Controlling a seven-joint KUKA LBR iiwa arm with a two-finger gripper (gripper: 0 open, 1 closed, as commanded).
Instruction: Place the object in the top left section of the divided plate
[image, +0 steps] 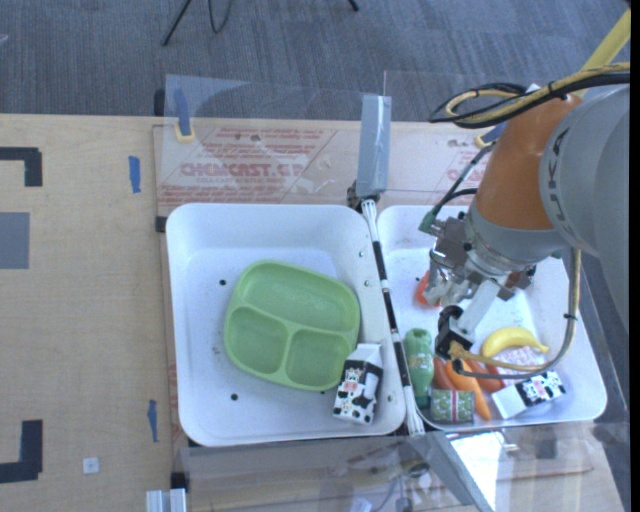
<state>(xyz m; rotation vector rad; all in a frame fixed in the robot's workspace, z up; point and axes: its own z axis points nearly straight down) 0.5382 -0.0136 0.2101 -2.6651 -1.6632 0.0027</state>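
the green divided plate (290, 325) sits in the left white bin (200, 250), a bit tilted, with one big part and two small parts. its top left part is bare. a little milk carton with cow spots (357, 388) stands at the plate's lower right edge, touching it or just beside it.

the claw (452, 300) hangs over the right white bin (590, 390), near that bin's left wall. the grey arm with the orange band (530, 150) comes down from the top right. i cannot tell what state the claw is in, or if it has anything, because the wrist hides it. there is something small and orange-red (426, 290) just left of the claw, but i cannot tell what it is.

below the claw is a pile of toys: a yellow banana (514, 342), a green bottle (419, 352), orange carrots (470, 378), a green can (452, 405) and another cow-spot carton (535, 390). the task does not say which thing to move, so it is most likely one from this pile. the banana is just below and to the right of the claw, and its long side runs left to right.

the plate lies to the left of the claw, past the wall between the two bins. so i think the thing must be lifted up over that wall and carried left to the far corner of the plate.
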